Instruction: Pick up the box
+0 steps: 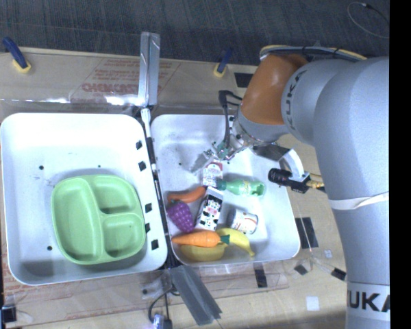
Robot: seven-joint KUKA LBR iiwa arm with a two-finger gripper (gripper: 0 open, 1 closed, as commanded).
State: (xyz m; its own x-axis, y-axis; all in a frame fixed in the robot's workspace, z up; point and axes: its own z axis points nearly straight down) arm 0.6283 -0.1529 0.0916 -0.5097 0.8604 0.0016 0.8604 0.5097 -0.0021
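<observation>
The camera view looks down on two white bins set side by side, with a grey divider [149, 74] standing up between them at the far end; everything below is placed relative to that divider.

The left bin [27, 136], on the divider's left, holds one thing: a pale green tray [99, 219] with three compartments, lying flat toward the near end.

The right bin [175, 136], on the divider's right, holds a heap crowded toward its near end. Counted: one green bottle [241, 186] lying on its side; one small box [209, 212] with dark print on a white face, tilted in the middle of the heap just beneath the bottle; one bunch of purple grapes [181, 215] just left of the box; two orange carrots, one [185, 195] above the grapes and one [197, 239] nearer the front; one yellow banana [237, 240] beside the front carrot; one small can [245, 221] right of the box; and one yellow bowl [198, 253] under the front carrot.

The gripper [219, 153] hangs over the far part of the right bin, above the bottle's neck end and a small white-and-red packet [212, 175]. Nothing can be seen between its fingers, and whether they stand apart or together cannot be told.
</observation>
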